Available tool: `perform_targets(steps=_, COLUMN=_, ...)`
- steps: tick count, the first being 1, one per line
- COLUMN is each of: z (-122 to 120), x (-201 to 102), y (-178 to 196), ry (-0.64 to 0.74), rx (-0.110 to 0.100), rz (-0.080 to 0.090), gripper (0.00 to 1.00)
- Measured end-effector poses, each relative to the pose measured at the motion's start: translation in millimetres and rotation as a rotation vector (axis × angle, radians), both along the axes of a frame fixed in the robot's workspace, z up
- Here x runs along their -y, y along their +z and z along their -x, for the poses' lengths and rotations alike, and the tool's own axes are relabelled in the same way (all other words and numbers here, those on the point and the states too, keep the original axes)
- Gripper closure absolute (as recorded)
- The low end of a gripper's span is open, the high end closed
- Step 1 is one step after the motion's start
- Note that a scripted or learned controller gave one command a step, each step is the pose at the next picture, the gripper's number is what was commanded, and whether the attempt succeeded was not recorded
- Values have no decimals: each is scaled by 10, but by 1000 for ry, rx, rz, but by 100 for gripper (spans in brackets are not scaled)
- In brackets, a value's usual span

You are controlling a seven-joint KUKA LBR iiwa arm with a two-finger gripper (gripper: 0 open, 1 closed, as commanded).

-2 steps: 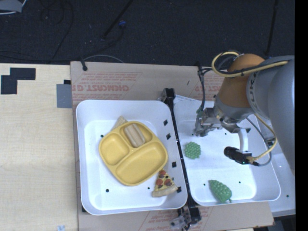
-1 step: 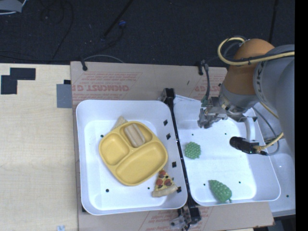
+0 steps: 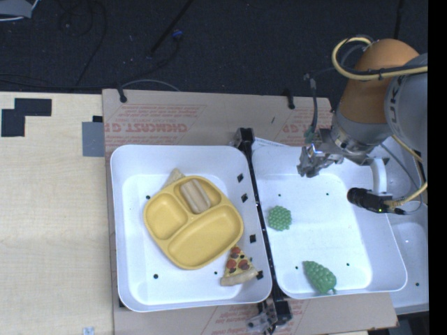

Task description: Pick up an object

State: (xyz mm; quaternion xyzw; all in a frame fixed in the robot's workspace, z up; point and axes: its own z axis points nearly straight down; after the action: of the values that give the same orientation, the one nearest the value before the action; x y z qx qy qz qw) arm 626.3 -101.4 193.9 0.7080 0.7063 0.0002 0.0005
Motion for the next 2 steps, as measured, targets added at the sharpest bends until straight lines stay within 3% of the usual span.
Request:
perform_targets(steps=1, z=-5, x=12, y=475, ry=3, rx=1, rz=0, gripper=100)
perform_targets(steps=2, z=116, x=-476, y=400, ry=7, rx=-6, rz=-3, gripper=100)
